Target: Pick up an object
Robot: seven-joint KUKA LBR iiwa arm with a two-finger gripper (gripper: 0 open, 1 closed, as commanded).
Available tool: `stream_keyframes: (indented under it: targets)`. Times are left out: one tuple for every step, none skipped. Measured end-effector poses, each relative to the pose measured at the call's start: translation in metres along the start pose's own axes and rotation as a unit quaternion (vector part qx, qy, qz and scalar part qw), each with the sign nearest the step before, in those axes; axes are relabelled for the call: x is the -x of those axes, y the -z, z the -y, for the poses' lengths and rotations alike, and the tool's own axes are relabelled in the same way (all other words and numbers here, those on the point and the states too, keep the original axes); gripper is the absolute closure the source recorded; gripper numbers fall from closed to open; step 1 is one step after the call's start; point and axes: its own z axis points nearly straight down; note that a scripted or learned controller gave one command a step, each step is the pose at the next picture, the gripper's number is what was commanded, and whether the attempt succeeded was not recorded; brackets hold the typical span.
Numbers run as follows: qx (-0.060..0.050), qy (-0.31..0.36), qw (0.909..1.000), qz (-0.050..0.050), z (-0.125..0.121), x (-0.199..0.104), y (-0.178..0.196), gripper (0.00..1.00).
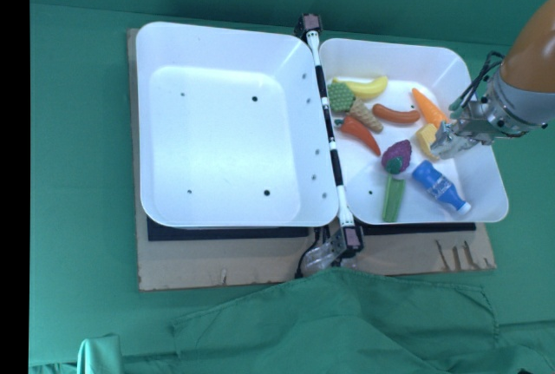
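1. Worktop [78, 147]: covered in green cloth. A cardboard sheet [408, 255] lies on it and carries two shallow white bins side by side.
2. Left bin [165, 47]: nothing to report beyond small dark holes in its floor.
3. Right bin [486, 203]: holds toy items. A banana [364, 87] lies at the far side, with a green-topped corn piece [341, 95] just beside it. A brown sausage [395, 114] and an orange carrot [427, 106] lie near the middle. A red chilli [359, 134], a purple grape bunch [396, 156], a green cucumber stick [394, 199] and a blue bottle [440, 188] lie toward the near side.
4. Yellow block [425, 141]: lies at the right of the bin, touching or directly under the pincer tip.
5. Arm: enters from the right, with the pincer [444, 143] low over the right bin beside the yellow block.
6. Pincer state: cannot be determined; whether it grips the block is not visible.
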Motion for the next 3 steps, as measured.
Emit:
stream_keyframes:
  targets:
    - [-0.003,0.002,1.0,-0.002,0.01,0.001,0.0,1.0]
    - [-0.001,0.0,1.0,0.0,0.009,0.003,0.011,1.0]
    - [0.001,-0.002,1.0,0.001,0.008,0.005,0.022,1.0]
